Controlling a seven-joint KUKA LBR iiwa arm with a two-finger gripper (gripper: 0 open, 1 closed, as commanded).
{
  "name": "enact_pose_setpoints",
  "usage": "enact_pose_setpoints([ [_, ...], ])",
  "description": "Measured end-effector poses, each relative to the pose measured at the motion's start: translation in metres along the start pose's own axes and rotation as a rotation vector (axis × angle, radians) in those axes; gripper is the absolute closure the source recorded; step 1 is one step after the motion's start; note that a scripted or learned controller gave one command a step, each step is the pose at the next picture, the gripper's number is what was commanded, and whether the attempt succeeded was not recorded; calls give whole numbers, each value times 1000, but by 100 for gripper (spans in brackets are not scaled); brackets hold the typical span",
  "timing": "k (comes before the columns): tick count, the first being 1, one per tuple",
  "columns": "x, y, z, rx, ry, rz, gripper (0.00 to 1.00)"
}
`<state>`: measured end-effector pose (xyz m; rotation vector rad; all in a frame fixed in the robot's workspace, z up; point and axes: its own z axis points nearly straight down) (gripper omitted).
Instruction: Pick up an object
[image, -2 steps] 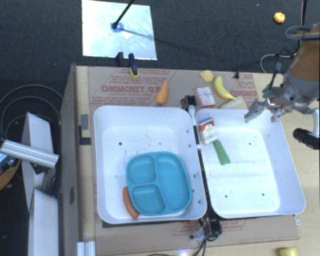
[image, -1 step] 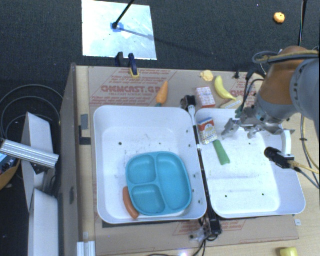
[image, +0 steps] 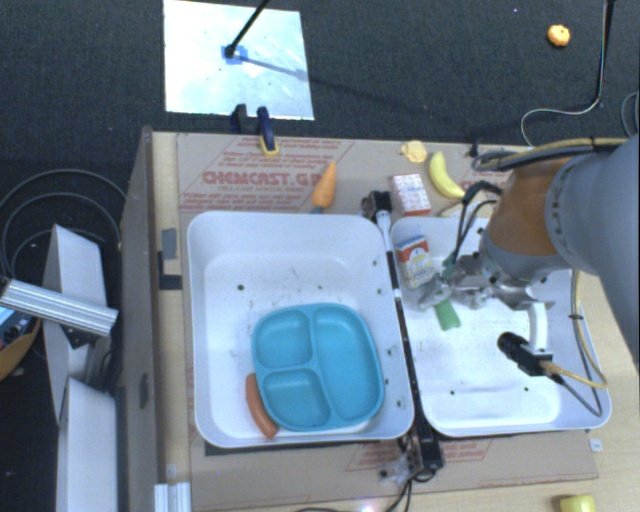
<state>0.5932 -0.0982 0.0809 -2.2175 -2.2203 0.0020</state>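
My gripper (image: 441, 291) is low over the upper left part of the right bin (image: 480, 400). A small green object (image: 447, 315) lies on the bin floor just below the gripper's tip, partly covered by it. A white container with a red label (image: 413, 257) lies close by, up and to the left, against the bin's left wall. The left bin (image: 225, 270) holds a blue divided plate (image: 318, 365) and an orange sausage (image: 260, 405) at the plate's lower left edge.
On the cardboard behind the bins lie a carrot (image: 324, 187), a small white and pink box (image: 410, 193), a banana (image: 445, 176) and a small yellow piece (image: 413, 151). An orange ball (image: 558, 36) sits on the dark floor at the far right.
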Motion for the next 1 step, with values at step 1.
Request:
enact_pose_setpoints([
  [1, -1, 2, -14, -6, -2, -1, 100],
])
